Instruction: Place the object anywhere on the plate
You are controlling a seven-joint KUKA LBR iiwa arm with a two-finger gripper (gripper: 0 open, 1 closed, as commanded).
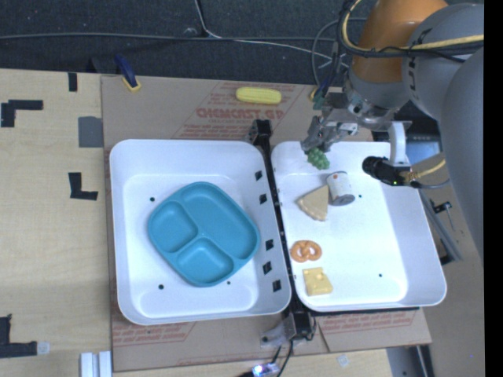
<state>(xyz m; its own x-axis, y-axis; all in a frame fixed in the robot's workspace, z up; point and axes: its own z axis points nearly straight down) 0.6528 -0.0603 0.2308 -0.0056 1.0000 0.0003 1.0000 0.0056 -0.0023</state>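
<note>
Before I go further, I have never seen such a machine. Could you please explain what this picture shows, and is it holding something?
One camera looks down at a slant on a bench. The grey and orange shape at right is a robot arm; its gripper hangs over the right bin, just above a small green object; whether it grips it is unclear. That bin also holds a wedge, a small can, a pretzel and a yellow block. The left bin holds a blue divided plate.

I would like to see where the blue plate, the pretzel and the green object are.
blue plate (pixel 203 232): camera view, on a divider ridge.
pretzel (pixel 306 250): camera view, on its middle.
green object (pixel 318 159): camera view, on its body, below the gripper (pixel 317 142).
</note>
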